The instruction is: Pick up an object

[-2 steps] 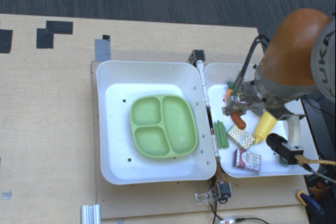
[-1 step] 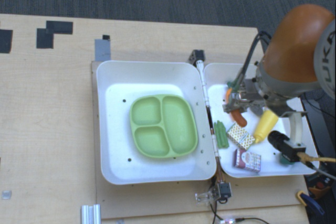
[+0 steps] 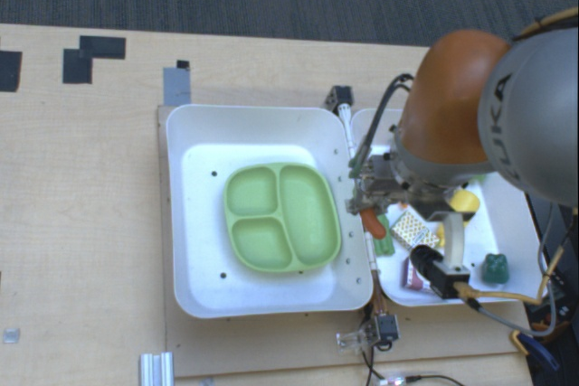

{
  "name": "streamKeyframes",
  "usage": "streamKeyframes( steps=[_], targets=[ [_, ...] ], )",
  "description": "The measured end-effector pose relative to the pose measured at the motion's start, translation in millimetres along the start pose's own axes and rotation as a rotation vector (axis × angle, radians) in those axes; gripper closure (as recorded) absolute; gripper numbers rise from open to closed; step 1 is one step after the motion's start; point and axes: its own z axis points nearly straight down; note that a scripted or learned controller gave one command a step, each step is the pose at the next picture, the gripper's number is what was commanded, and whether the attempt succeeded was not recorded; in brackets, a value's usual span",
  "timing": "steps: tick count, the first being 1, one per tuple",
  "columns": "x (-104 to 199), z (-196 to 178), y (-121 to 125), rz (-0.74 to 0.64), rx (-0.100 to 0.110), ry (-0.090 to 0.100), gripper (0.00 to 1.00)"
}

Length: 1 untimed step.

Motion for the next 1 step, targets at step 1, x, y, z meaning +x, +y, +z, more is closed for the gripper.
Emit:
streamKeyframes(
  steps=[1],
  targets=[
    [-38.0,64.9,-2.2,0.003,0.001,-0.002,1.00]
  ],
)
